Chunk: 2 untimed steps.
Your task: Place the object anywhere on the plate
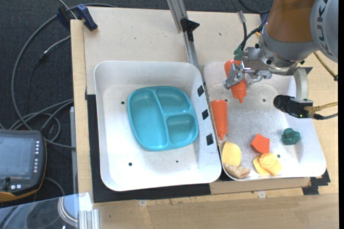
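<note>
Carrots (219, 117), two; plate (161, 116), one.

Bright, even overhead light, soft shadows, mild glare on white bins (107, 74), sharp focus.

Two white bins (107, 83), one teal plate (161, 116), two carrots (219, 117).

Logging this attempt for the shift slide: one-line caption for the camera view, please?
Gripper holding an orange carrot above the right bin; teal plate waits in the left bin.
</note>
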{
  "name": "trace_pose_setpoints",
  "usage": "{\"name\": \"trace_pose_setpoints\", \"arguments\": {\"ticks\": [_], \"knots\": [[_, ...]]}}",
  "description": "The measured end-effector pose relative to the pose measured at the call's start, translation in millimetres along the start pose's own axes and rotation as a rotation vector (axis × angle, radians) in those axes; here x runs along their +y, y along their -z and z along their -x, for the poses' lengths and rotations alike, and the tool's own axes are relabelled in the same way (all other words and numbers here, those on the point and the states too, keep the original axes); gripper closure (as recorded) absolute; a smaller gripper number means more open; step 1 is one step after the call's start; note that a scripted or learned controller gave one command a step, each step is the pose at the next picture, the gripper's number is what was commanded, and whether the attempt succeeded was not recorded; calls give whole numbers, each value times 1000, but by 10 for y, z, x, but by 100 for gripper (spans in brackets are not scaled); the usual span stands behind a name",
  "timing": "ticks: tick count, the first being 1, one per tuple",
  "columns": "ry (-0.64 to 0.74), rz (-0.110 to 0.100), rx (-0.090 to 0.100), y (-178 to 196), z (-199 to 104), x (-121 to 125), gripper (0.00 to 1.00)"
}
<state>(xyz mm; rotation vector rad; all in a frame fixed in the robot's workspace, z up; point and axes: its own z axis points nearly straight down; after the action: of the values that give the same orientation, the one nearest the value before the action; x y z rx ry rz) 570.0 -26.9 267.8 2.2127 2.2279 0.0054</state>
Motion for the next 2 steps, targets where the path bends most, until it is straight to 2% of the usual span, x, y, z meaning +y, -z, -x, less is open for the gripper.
{"name": "trace_pose_setpoints", "arguments": {"ticks": [1,2], "knots": [[-2,0,-1,23,-468,119,100],[-2,-1,-1,-166,-994,249,100]]}}
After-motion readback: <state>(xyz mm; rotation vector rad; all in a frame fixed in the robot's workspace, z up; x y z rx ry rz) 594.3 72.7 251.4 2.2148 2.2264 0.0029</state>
